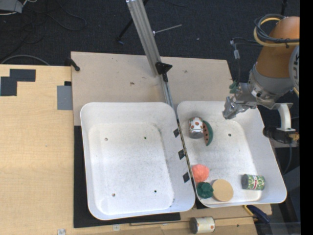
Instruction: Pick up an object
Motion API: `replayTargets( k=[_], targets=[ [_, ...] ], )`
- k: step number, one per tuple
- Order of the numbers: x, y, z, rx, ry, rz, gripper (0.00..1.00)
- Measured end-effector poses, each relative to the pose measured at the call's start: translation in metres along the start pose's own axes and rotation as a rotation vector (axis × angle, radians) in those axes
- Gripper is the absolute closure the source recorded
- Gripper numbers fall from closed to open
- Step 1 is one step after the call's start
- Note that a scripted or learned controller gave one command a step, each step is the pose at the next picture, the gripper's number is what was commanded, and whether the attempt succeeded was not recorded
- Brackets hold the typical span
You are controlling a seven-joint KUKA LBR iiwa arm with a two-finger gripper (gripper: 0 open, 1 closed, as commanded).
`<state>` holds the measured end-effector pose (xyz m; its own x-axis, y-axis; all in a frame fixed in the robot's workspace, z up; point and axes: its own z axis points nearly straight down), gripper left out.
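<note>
The right bin (254,146) holds a small white cup with red dots (196,127) lying beside a dark green curved piece (209,133) near its back left. At the front lie an orange-pink ball (200,172), a dark green lump (205,189), a tan round disc (223,190) and a green-and-white can (253,181) on its side. My gripper (230,112) hangs over the bin's back edge, to the right of the cup, with nothing seen between its fingers.
The left bin (93,126) sits beside the right one, with black clips (179,153) along the shared wall. A slanted aluminium bar (146,38) rises behind the bins. A small cylinder (202,224) lies on the bench in front.
</note>
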<state>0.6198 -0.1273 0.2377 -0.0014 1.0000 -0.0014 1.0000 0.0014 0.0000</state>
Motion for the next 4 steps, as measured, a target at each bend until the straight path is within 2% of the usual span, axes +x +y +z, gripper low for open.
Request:
replayTargets(
  k=[1,2,3,4],
  targets=[
    [-0.001,0.001,-0.034,0.002,0.001,-0.001,1.0],
    [0.049,0.014,-0.031,0.004,0.002,-0.003,1.0],
    [0.096,0.02,-0.01,0.009,0.003,-0.003,1.0],
    [0.148,0.017,0.007,0.009,0.003,-0.004,1.0]
  ],
)
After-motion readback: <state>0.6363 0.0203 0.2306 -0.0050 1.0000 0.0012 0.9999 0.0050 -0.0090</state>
